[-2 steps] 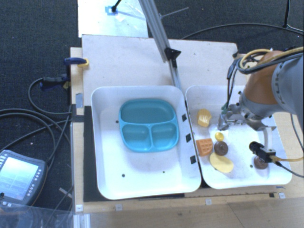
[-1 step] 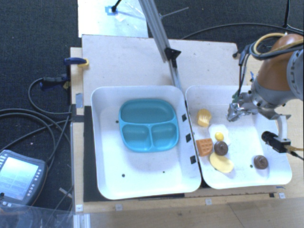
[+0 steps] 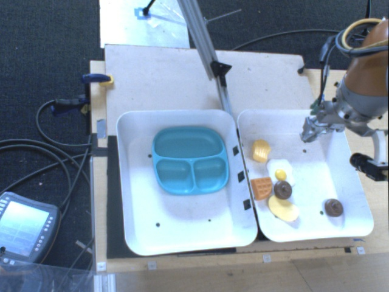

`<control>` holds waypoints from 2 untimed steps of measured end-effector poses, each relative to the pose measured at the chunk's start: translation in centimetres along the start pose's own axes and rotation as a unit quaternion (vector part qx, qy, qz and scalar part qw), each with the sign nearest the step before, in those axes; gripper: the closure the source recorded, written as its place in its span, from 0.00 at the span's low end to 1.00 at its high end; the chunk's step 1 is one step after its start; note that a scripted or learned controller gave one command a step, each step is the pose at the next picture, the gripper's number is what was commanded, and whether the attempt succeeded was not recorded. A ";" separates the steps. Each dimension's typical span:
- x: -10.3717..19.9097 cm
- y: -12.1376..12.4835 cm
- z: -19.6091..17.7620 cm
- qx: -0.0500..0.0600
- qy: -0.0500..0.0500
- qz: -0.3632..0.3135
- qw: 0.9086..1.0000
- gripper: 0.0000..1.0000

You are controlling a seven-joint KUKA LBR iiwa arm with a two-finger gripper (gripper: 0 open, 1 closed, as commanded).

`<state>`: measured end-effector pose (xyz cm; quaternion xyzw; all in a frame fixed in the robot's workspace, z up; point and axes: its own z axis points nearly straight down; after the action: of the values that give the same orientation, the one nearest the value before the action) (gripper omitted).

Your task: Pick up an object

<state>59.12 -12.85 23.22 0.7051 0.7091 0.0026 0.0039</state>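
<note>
My gripper (image 3: 310,131) hangs over the back of the right bin (image 3: 349,169), on the grey arm coming in from the right. Nothing shows between its fingers. Below it to the left lie small toy foods: a yellow-orange piece (image 3: 261,150), a fried egg (image 3: 281,174), an orange waffle square (image 3: 262,188), a brown donut (image 3: 282,190) and a yellow banana-like piece (image 3: 283,210). A second brown donut (image 3: 333,208) sits alone near the bin's front right corner. The gripper is above and apart from all of them.
The left bin (image 3: 137,224) holds a blue three-compartment tray (image 3: 189,159). A slanted metal pole (image 3: 200,32) crosses the bench's back down to the divide between the bins. Cables and a teach pendant (image 3: 24,227) lie on the floor at left.
</note>
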 end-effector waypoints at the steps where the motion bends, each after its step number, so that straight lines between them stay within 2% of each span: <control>1: 0.0 0.1 -0.3 0.003 0.001 0.000 1.000 1.00; 2: 5.4 2.0 -1.1 0.002 0.002 -0.003 1.000 1.00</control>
<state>61.11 -7.42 24.33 0.7030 0.7112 0.0023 0.0010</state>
